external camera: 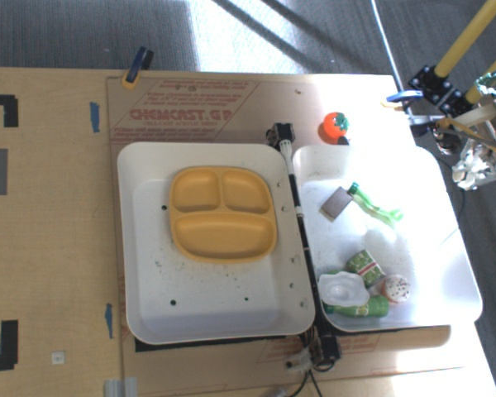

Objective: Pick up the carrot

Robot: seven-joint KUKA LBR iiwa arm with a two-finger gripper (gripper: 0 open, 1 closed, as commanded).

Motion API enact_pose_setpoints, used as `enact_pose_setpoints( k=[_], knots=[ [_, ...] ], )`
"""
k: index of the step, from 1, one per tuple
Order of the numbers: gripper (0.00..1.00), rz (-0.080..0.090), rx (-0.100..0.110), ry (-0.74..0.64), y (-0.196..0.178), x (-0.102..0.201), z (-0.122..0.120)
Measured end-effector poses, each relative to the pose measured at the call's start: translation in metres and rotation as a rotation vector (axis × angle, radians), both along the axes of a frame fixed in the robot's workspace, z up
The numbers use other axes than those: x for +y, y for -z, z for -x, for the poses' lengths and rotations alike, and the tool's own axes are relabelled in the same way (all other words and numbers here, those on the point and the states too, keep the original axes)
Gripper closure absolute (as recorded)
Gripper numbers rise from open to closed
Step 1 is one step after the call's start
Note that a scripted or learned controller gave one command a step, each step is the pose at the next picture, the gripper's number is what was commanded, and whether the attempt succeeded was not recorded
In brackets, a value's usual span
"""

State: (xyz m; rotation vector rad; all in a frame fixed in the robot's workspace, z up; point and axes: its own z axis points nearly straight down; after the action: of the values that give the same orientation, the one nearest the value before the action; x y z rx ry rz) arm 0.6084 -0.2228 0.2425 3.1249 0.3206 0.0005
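A small orange-red thing with a green top [334,127], possibly the carrot seen end-on, rests on the bench just beyond the far rim of the right bin [455,246]. It lies outside both bins, near the gap between them. Nothing touches it or hangs above it.
The left bin [140,288] holds a yellow divided plate [223,213]. In the right bin lie a grey block [336,204], a green long-handled item [376,206], and at the near end a cluster: green-white carton [364,265], white cup [341,289], speckled ball [395,287]. Yellow pole and clamps [438,85] stand at the far right.
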Motion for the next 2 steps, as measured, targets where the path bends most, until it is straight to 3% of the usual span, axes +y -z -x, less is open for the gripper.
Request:
enact_pose_setpoints(
  k=[1,2],
  knots=[
    [1.0,0.0,0.0,0.001,-0.005,0.0,-0.042],
    [1.0,-0.003,0.003,-0.034,-0.002,0.05,0.052]
  ],
)
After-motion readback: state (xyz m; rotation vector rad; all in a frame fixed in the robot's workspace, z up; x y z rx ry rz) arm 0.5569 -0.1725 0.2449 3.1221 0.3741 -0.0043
